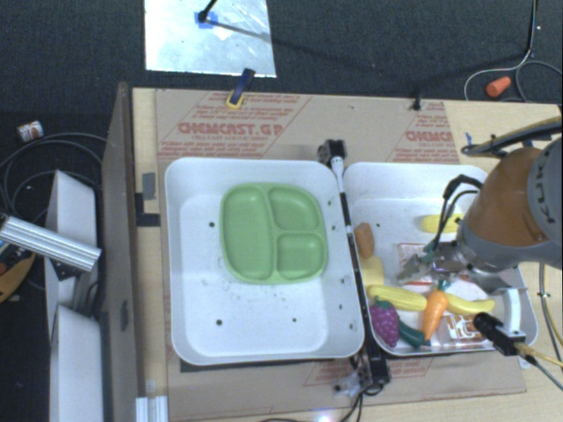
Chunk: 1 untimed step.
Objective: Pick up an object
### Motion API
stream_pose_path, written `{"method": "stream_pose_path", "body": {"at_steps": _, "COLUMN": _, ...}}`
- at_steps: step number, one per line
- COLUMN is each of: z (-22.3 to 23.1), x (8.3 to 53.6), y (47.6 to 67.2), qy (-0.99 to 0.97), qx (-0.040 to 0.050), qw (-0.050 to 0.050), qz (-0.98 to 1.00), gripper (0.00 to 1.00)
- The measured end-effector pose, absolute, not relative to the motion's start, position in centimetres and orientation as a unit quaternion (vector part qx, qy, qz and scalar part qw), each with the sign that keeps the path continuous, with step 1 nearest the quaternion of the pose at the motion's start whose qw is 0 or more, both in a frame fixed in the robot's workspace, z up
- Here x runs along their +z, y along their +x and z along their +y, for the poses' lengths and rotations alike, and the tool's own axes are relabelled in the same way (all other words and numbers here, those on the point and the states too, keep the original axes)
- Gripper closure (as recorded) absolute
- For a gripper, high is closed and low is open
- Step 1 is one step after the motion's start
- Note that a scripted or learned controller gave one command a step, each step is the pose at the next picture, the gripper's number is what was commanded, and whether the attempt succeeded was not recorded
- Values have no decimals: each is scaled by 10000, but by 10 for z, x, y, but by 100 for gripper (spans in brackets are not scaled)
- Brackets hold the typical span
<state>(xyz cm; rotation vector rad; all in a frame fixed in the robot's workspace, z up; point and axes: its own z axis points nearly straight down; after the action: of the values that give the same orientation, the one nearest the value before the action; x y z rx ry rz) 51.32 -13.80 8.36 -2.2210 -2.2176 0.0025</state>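
The right bin (387, 196) holds several toy foods: an orange carrot (434, 313), a yellow corn-like piece (398, 297), purple grapes (384, 322), a brown sausage-like piece (364, 238), a yellow piece (437, 224) and a banana (471, 305). My gripper (431, 269) hangs low in this bin, just above the carrot and the corn-like piece. The wrist's orange band (515, 200) rises behind it. The wrist body hides where the gripper meets the toys. I see nothing clearly held.
The left bin (180, 262) carries a green divided plate (271, 233). A flat red-and-white packet (453, 328) lies under the toys at the right bin's front. A black clip (332, 152) sits between the bins at the back. Cables run off the bench's right side.
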Motion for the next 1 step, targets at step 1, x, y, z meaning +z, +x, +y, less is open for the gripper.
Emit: {"method": "stream_pose_path", "body": {"at_steps": 1, "z": -138, "x": 95, "y": 517, "qy": -7064, "qx": -12, "qw": -10, "qz": -7078, "gripper": 100}}
